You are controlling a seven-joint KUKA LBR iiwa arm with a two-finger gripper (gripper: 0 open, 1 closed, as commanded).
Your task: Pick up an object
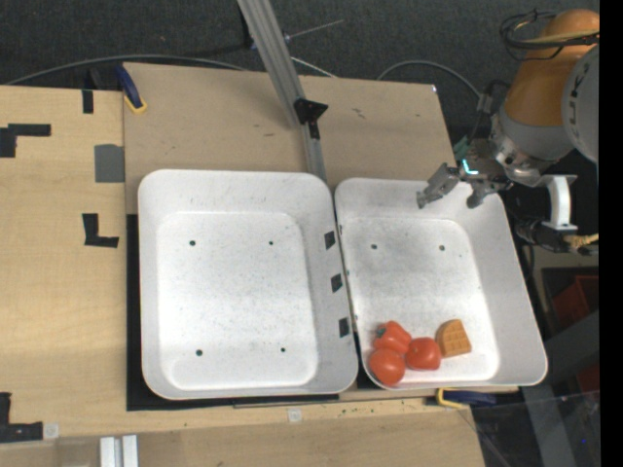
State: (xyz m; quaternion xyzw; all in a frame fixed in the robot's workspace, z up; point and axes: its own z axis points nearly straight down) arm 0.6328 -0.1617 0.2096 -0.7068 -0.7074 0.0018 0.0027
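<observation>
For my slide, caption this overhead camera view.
Gripper open above right bin's far rim; red items and waffle-like piece clustered near front.

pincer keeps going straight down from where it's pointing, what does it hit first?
Most likely the bare floor of the right bin near its far rim; the pincer hangs there, well clear of the red and orange objects at the near edge. Depth is hard to judge.

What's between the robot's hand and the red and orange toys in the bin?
Just bare white floor of the right bin. In the camera view, the hand sits at its far edge, and the toys huddle at its near edge.
</observation>
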